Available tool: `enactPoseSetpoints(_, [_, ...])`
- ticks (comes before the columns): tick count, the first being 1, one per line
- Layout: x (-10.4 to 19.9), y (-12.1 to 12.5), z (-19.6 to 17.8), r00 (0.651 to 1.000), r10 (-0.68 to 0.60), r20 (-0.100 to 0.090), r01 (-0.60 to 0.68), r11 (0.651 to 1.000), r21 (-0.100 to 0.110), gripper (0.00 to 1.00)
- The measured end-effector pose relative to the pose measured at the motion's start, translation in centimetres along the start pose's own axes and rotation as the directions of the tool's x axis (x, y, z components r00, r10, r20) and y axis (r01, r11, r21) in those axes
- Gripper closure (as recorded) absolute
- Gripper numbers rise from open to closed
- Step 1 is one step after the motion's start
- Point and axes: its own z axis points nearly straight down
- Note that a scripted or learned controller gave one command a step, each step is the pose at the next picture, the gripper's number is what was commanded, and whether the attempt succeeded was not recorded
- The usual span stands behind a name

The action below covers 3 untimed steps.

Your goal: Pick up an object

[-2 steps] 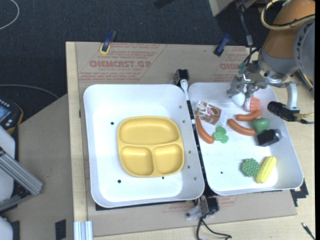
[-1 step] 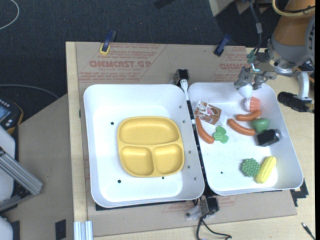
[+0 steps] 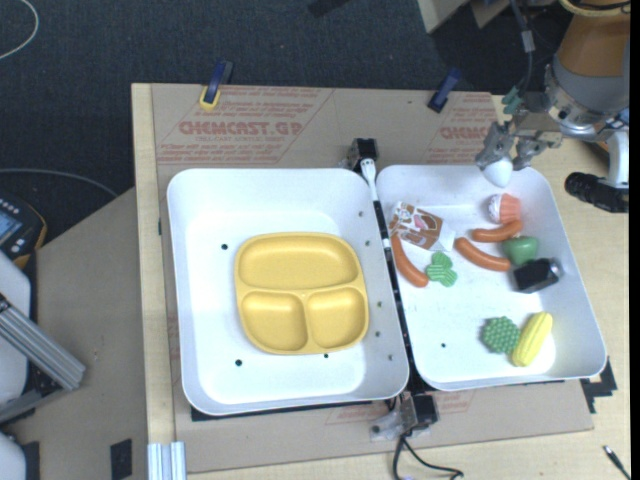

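Apparently you're watching the jaws [image 3: 505, 156] hovering at the right bin's [image 3: 570, 348] twelve o'clock, gripping a white object [image 3: 498, 172], lift seemingly underway.

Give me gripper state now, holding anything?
Gripper: over the right bin's far edge, a small white object at its tip; open or closed cannot be told, nor whether it holds the object.

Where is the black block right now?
The black block lies in the right white bin, near its right wall, just below the green toy vegetable and above the yellow toy corn.
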Motion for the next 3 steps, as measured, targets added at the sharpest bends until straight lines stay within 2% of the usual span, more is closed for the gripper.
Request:
enactPoseSetpoints(1, [4.5,-3.7,-0.4,1.000,-0.002,-0.003,0.003,1.000,0.010,1.00])
enactPoseSetpoints(2, [9.5,-6.1,-1.1,1.000,-0.004,-0.004,0.004,1.000,0.010,1.00])
enactPoseSetpoints(3, [12.7,-8.4,1.2,1.000,-0.002,-0.004,0.002,1.000,0.012,1.00])
